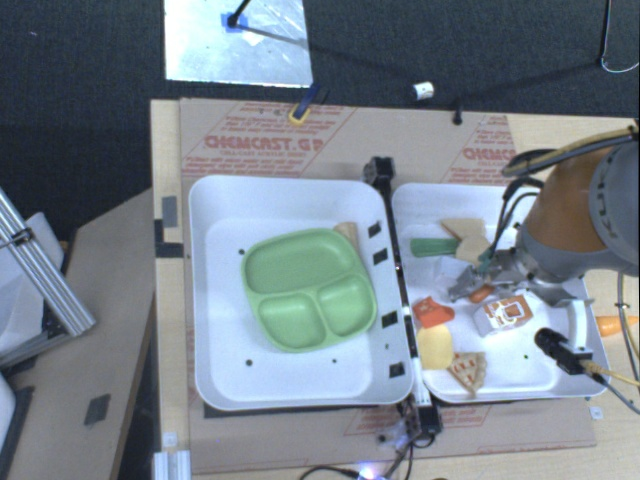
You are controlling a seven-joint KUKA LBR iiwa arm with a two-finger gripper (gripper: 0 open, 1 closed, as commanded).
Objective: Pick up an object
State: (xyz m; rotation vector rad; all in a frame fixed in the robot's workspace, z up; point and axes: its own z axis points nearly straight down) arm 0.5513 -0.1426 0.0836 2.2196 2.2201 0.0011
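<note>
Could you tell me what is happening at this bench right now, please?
The robot arm reaches from the right into the right bin, its gripper low among small toy foods: an orange piece, a yellow piece, a green piece. The left bin holds a green divided plate.

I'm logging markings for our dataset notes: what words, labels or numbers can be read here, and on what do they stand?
"CHEMCAST GP": red print on the brown board under the bins, left of centre.
The same red print recurs on the board's right part, too blurred to read surely.
Small white packet in the right bin: orange marking, too small to read.
Nothing else is legible.
</note>
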